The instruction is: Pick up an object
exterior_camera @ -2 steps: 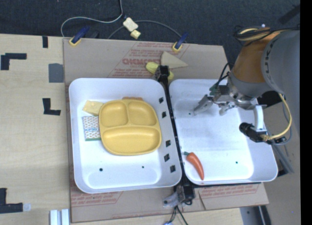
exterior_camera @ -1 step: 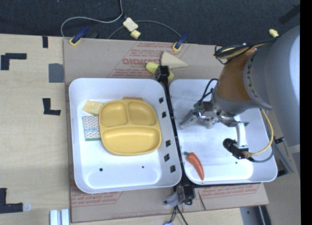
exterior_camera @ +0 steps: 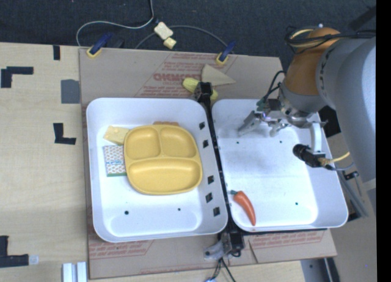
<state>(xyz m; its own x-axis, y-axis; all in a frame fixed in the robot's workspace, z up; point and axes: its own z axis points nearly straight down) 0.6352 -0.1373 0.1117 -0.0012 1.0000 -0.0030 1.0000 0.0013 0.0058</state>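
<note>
Gripper hovering spread, gripping nothing, over right bin far end. Orange carrot lying near bin's front-left corner, long axis diagonal, tip pointing front-right.

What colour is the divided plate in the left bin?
Yellow; the divided plate shows in the camera view.

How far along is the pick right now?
Nothing looks picked yet. The carrot lies on the floor of the right bin, near its front-left corner, and the yellow tray sits in the left bin. The gripper is over the right bin's back, well away from the carrot, with nothing between its fingers. Left: reach an object, grasp, lift.
</note>
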